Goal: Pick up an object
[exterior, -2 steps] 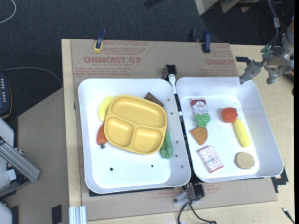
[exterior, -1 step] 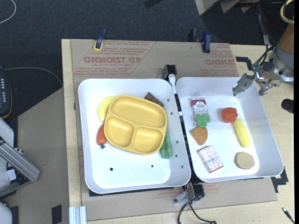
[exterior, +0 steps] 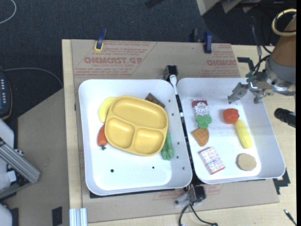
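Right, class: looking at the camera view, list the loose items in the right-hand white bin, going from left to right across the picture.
Red-and-white carton → pink patterned packet → round red tomato → yellow corn cob. The green leafy piece, orange wedge and tan round biscuit are left out, since they overlap others in left-right position.

Brown item half under tray

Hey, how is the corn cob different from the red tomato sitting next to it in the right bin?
The corn cob is yellow, while the tomato is red. The corn cob is long and narrow, lying at a slant; the tomato is short and rounded. The corn cob sits nearer the front of the right bin, the tomato behind it, closer to the gripper. Both rest on the bin floor, close together, and neither is held.
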Controlling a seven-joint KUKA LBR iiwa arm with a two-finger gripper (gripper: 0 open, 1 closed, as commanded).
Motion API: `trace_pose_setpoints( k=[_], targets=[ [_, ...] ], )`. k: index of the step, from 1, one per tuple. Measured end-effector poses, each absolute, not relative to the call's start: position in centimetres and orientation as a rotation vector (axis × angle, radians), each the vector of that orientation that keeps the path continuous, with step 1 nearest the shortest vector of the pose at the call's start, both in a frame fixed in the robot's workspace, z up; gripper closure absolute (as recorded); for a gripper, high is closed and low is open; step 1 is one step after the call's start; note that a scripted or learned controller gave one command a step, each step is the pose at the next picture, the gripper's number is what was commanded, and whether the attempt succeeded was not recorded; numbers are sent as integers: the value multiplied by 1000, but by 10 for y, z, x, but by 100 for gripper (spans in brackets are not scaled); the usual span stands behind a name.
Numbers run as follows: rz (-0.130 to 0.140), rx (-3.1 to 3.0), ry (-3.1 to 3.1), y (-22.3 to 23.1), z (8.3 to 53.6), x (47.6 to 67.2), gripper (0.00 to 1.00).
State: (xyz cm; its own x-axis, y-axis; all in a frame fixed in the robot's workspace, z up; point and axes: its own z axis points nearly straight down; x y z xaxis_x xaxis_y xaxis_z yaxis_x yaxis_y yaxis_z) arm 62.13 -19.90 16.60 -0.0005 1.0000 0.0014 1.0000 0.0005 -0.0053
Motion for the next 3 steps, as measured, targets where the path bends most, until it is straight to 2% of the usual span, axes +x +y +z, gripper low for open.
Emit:
trace_pose_setpoints(
  k=[1, 2, 3],
  targets=[
    [3, -2217, -2219, -189, 113, 618, 0],
    [3, -2218, -2220, -188, 83, 618, 0],
    [0, -2220, -2223, -188, 96, 619, 100]
  ],
)
